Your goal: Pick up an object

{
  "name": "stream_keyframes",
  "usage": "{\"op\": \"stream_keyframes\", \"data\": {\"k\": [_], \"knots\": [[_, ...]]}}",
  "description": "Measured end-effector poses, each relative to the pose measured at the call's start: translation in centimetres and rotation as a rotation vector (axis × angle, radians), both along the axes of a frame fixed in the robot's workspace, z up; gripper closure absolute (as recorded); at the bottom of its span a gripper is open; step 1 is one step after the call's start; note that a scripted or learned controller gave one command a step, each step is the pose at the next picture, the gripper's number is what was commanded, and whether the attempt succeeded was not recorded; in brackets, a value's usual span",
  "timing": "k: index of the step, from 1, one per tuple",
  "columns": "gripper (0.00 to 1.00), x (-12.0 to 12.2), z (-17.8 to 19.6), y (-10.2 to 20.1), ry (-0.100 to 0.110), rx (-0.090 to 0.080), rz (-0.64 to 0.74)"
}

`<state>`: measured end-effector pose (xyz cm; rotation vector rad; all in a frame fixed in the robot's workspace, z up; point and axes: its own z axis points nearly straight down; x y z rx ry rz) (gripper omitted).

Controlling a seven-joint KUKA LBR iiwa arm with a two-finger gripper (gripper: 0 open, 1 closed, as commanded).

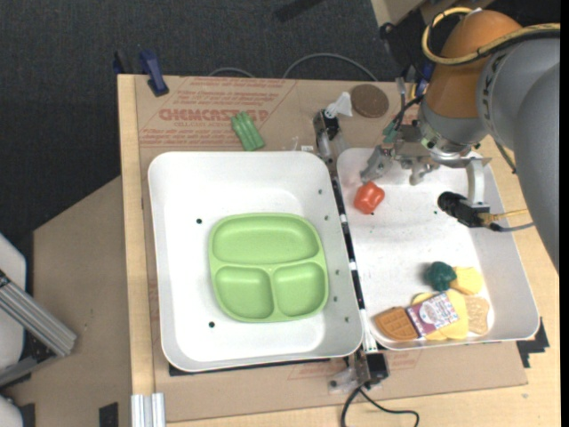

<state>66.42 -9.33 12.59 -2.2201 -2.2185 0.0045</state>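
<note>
Small red piece (369,197), rounded, with an orange tint on its upper side; lying in the right bin (507,265) near its far left corner, close to the wall beside the left bin (173,238). Apart from everything else in that bin, with bare white floor on all sides. Just beyond it, at the far edge of the same bin, the tool (397,161), hanging below the arm's orange band and near the red piece without touching it; open or closed, cannot tell from this slant. Toward the near right corner of the right bin, well apart from the red piece, a huddle of five: one dark green lump (438,275), one yellow piece (469,280), one purple-labelled packet (434,314), one brown waffle-like biscuit (395,324), one pale tan cracker (478,313), all touching or overlapping. In the left bin, one green tray (267,265) with three compartments, lying flat in the middle. On the worktop (213,105) behind the bins, one green ridged item (248,132), one brown disc (369,101), and one blue clamp (153,71) at the far left corner. Two bins in all, side by side.
</note>
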Motion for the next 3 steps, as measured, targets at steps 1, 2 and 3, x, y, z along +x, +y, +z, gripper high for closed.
{"op": "stream_keyframes", "data": {"k": [1, 2, 3], "knots": [[0.00, 0.2, -4.3, -0.6, -0.001, 0.001, 0.000], [0.00, -1.3, -4.1, -0.4, -0.001, 0.000, -0.001], [1.00, -1.2, -3.0, -0.4, -0.004, 0.000, 0.000]]}}
